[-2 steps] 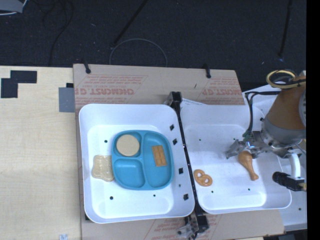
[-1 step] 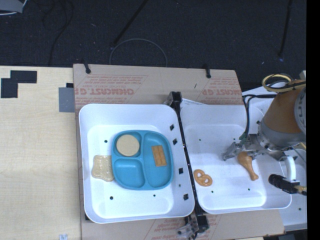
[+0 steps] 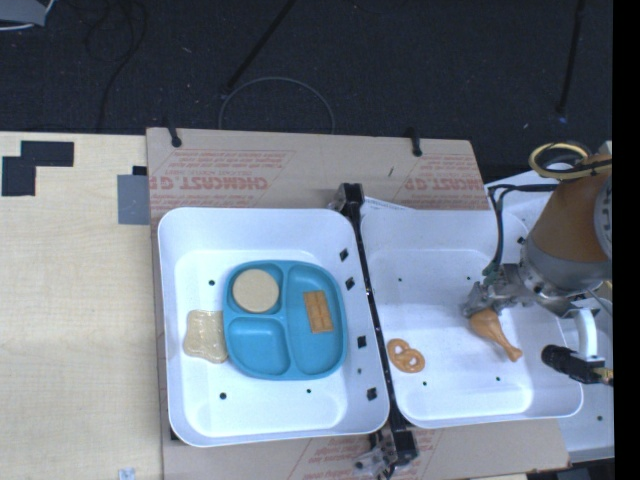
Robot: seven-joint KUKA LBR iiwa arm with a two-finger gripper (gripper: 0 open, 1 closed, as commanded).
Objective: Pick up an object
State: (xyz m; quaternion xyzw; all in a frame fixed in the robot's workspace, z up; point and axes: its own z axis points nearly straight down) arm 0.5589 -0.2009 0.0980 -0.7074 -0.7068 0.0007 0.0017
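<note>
We count two white bins: the left bin (image 3: 190, 268) and the right bin (image 3: 440, 238). In the left one lies one blue tray (image 3: 270, 353) carrying one round cracker (image 3: 255, 290) and one brown biscuit (image 3: 319, 312); one pale slice (image 3: 205, 335) touches the tray's left edge. The right bin has one chicken drumstick (image 3: 495, 330) and one pretzel (image 3: 405, 356). The gripper (image 3: 492, 296) sits at the drumstick's upper end; we cannot tell how its grip stands.

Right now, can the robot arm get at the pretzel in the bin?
Probably yes. The pretzel lies in the open in the right bin, nothing over it, and the end effector sits in that bin by the drumstick.
</note>
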